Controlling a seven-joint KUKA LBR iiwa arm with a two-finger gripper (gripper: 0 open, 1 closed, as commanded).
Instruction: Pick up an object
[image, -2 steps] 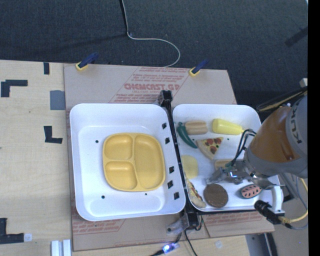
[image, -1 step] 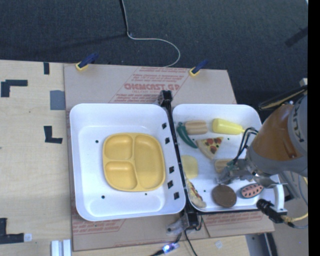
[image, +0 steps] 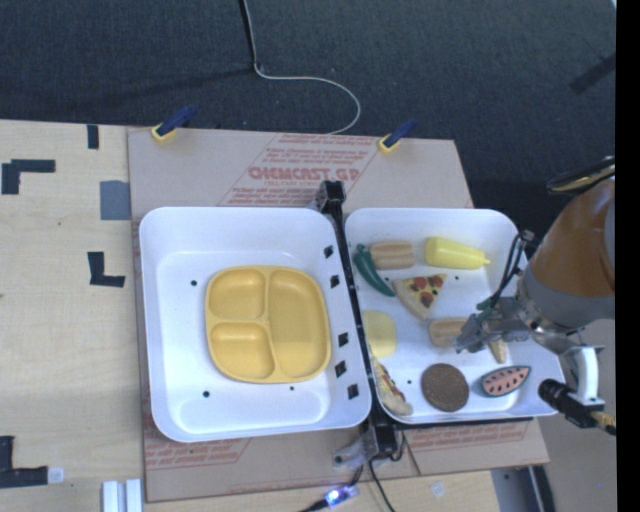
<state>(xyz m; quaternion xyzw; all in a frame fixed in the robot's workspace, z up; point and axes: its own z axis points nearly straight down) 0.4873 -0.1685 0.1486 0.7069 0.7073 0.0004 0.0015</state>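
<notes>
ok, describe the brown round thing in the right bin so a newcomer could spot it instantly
Look in the right bin, along its near edge. The brown disc lies flat there, between a tan piece on its left and a pink watermelon slice on its right. It is the bin's one dark, perfectly round item.

We list two bins side by side. Left bin (image: 170, 300): one divided plate (image: 268, 323) at centre. Right bin (image: 455, 222): corn cob (image: 455, 253) and hot dog (image: 391, 254) at the back, pizza slice (image: 423, 291) between, cookie (image: 444, 387) and watermelon slice (image: 505, 381) in front.
</notes>
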